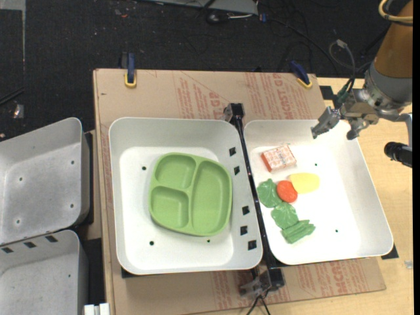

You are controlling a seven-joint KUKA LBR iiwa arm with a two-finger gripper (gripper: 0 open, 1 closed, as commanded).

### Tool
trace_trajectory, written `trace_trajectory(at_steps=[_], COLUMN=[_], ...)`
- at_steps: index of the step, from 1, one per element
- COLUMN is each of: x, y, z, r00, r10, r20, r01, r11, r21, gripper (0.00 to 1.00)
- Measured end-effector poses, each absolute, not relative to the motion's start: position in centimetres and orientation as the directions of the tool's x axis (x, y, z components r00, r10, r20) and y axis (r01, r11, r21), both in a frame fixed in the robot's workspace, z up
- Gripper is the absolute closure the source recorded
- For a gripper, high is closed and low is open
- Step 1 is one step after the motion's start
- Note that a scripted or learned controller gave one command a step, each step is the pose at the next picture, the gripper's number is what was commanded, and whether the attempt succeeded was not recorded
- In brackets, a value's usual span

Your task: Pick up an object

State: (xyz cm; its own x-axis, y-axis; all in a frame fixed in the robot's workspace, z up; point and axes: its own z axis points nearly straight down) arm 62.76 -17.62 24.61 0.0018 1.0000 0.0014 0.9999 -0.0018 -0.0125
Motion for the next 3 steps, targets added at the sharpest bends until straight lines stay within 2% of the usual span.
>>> trace_trajectory(at_steps=[1, 2, 3], x=[63.0, 63.3, 62.4], y=[-17.6, -17.9, -18.3], z=[25.4, 19.1, 13.3], r00=[-0.001, 0.001, 0.002], r10=[1.0, 1.0, 1.0], r20=[-0.001, 0.0, 0.001], r01=[1.0, 1.0, 1.0], r11=[0.001, -0.001, -0.002], r21=[0.0, -0.005, -0.006], gripper=[0.0, 0.0, 0.0])
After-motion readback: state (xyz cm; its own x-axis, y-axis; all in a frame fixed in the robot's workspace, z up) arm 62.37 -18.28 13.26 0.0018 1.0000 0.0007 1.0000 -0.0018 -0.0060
